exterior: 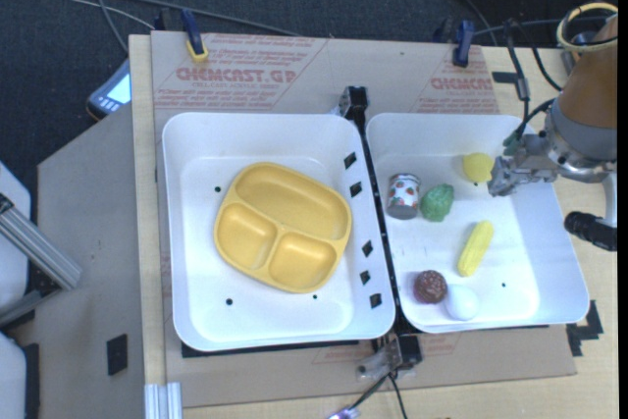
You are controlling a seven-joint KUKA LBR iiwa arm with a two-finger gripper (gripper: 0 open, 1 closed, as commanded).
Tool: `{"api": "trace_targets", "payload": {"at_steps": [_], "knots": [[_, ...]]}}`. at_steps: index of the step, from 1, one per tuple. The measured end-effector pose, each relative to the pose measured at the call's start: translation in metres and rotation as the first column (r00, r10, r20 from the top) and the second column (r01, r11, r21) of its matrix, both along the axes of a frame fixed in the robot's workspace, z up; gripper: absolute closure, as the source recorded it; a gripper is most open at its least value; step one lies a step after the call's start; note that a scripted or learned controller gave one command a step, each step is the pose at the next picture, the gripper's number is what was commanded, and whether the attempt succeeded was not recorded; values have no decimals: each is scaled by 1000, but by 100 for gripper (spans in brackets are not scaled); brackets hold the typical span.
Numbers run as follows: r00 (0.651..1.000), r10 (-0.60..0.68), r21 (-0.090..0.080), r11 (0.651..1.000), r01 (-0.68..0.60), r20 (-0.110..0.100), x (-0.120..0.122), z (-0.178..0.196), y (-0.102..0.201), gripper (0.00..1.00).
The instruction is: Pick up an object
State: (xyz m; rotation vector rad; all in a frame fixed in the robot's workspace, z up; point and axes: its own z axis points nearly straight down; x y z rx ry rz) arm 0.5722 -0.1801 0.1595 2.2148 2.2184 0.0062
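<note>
**Inspector:** Report the bench as it stands.

**Assistant:** Two white bins sit side by side. The left bin (186, 240) carries one yellow divided tray (283, 227), lying flat near its middle. The right bin (549, 240) carries the loose pieces: a lemon (477, 166) toward the far side, a small can (403, 195) and a green lump (438, 202) just beside each other near the dividing wall, a corn cob (475, 247) near the middle, and a dark red ball (430, 286) touching a white ball (461, 302) at the near edge.

**Inspector:** And the arm?

**Assistant:** It reaches in from the right, over the far right part of the right bin. The gripper (502, 180) sits just beside the lemon, on its right. I cannot tell how the gripper is set; the wrist hides that end of it. Nothing is seen held.

**Inspector:** Which piece is the likely target?

**Assistant:** My judgement: the lemon, since it is the nearest piece and stands apart from the others. That gives room to come down around it without disturbing anything else.

**Inspector:** Risks?

**Assistant:** The lemon is rounded and looks smooth; I judge it may roll or slip if taken off centre. It also lies near the far wall, which limits the approach from that side. The pick is not yet done.
</note>
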Motion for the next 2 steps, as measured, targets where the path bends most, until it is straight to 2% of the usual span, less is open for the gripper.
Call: {"api": "trace_targets", "payload": {"at_steps": [1,2], "knots": [[1000,1,-1,1000,-1,1,9,63,-1,100],[1000,0,0,1000,0,-1,5,109,2,100]]}}
